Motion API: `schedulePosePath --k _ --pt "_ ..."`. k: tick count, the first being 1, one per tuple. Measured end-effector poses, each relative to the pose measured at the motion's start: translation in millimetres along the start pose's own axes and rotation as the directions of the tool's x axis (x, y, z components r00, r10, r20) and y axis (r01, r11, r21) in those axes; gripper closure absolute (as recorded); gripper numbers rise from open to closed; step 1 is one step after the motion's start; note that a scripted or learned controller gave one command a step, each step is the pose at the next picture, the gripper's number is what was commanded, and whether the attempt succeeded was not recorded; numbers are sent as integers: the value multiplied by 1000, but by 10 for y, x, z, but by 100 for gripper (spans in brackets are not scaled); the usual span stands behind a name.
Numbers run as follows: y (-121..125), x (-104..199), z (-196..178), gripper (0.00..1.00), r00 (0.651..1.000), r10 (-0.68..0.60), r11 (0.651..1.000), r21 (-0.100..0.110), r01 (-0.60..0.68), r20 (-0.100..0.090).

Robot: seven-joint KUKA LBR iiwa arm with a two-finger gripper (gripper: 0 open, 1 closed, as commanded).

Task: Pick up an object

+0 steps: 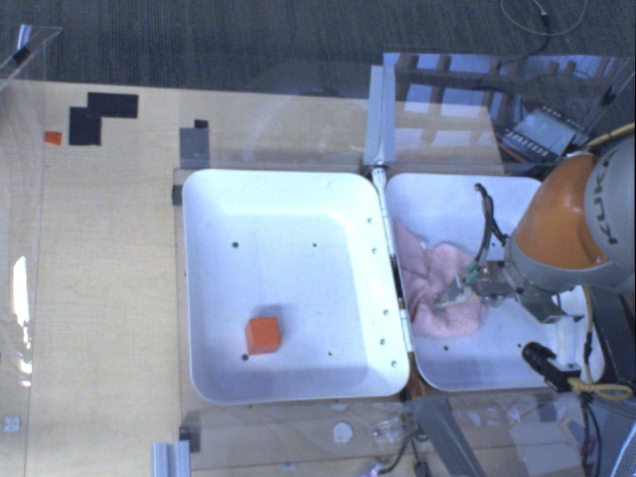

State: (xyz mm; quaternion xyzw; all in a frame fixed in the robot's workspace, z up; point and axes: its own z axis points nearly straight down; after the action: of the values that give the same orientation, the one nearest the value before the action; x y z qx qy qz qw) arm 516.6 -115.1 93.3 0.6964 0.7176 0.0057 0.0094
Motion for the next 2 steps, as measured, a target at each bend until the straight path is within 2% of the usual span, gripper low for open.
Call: schedulePosePath --k 1,2 --pt "94 60 4 0 999 -42 999 1 42 -1" --pt "107 252 2 0 991 -133 991 -3 133 2"
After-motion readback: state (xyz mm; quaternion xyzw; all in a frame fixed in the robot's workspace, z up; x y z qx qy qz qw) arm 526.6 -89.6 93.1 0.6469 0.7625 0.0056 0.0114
